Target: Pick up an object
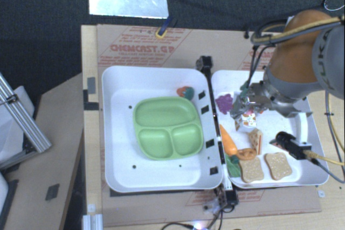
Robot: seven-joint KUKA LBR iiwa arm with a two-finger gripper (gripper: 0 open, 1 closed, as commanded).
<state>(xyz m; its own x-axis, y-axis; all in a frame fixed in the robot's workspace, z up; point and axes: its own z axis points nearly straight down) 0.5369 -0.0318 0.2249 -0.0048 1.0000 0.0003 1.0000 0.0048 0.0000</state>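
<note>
Approach step judged in hand: gripper is hung just above a small carton, at 10 o'clock in the right bin. Jaws' state can't be told; a straight drop w/ a squeeze on it is called for next.

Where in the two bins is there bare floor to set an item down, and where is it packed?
Left bin: bare floor rings the green divided plate, widest along the left wall; a small toy sits at the back right. Right bin: crowded under the gripper, with carrot, bread slices and purple grapes.
</note>
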